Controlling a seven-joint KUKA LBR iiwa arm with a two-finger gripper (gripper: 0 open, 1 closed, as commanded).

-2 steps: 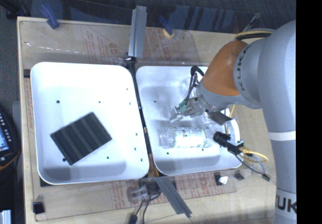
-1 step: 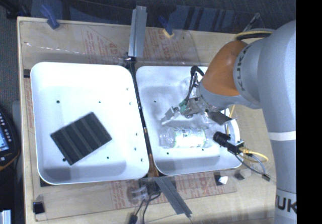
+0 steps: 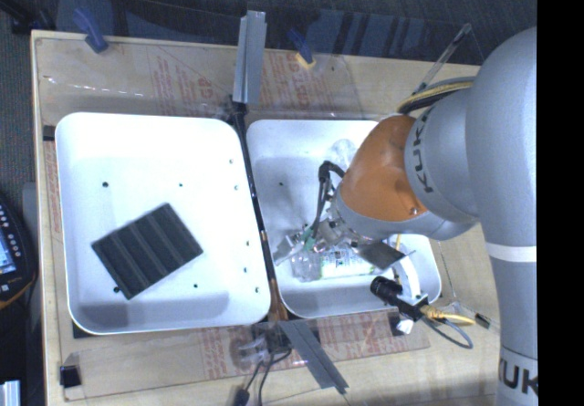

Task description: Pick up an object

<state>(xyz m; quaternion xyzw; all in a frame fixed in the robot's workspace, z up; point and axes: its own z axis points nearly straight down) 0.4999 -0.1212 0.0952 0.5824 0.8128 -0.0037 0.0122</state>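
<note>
A dark grey ribbed rectangular pad (image 3: pixel 147 249) lies flat and askew in the left bin (image 3: pixel 82 135). The arm, with its orange band (image 3: pixel 383 181), reaches down into the right bin (image 3: pixel 274 153). Its gripper (image 3: pixel 307 254) is low over the front of that bin, right at a cluster of clear and white items with green marks (image 3: pixel 336 260). The gripper and the clutter overlap, so I cannot make out whether anything is held. A clear crumpled item (image 3: pixel 342 152) shows at the back of the right bin, partly hidden by the wrist.
A metal divider bar (image 3: pixel 248 57) stands behind the gap between the bins. Cables and a black connector (image 3: pixel 392 290) trail over the right bin's front right corner. The wooden bench (image 3: pixel 137 76) surrounds both bins.
</note>
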